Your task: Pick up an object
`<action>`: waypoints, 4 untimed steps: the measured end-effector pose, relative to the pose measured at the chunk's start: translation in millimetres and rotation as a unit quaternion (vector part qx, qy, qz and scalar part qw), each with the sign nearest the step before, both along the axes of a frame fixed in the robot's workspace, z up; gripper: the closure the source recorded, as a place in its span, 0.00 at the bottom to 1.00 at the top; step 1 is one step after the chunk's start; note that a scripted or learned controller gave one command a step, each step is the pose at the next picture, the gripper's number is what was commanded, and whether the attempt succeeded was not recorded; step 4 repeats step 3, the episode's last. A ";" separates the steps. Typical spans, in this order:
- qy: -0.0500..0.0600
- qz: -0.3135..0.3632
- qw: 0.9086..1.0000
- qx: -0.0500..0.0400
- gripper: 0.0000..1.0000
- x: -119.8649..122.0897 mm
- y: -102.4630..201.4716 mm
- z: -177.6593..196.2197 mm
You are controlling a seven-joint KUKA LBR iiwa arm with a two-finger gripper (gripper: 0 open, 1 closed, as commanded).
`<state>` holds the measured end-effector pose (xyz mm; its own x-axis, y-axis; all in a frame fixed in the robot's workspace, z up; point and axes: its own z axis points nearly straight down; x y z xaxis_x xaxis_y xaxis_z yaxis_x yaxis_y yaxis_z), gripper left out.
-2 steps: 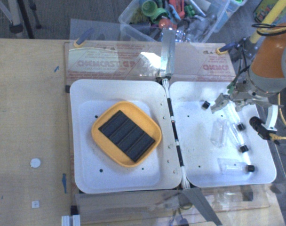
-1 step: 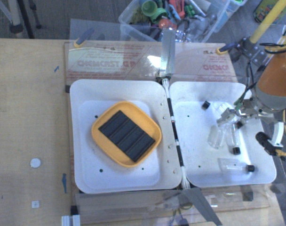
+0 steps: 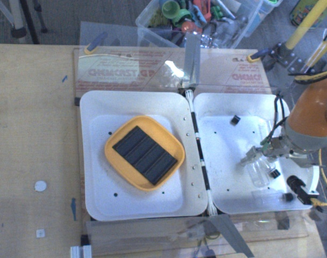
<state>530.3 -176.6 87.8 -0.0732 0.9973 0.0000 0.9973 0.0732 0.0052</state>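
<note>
Two shallow white bins on the table. Left bin [image 3: 93, 198] carries a yellow square plastic lid with a black ribbed panel [image 3: 144, 152], lying flat mid-bin. Right bin [image 3: 228, 198]: gripper [image 3: 260, 156] low over a clear plastic piece [image 3: 258, 173]; finger state cannot be told. Lid looks light, stiff, smooth, likely slippery; take a raised edge. Small black bits [image 3: 234, 120] scattered nearby; central bin walls crowd the approach.
</note>
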 end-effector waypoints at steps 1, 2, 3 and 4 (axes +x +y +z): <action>-0.002 -0.001 1.000 -0.001 1.00 1.3 -0.5 9.6; 0.002 -0.007 1.000 0.000 1.00 23.0 94.4 96.7; 0.002 0.000 1.000 -0.001 1.00 78.6 120.5 150.8; 0.002 0.000 1.000 -0.001 1.00 78.6 120.5 150.8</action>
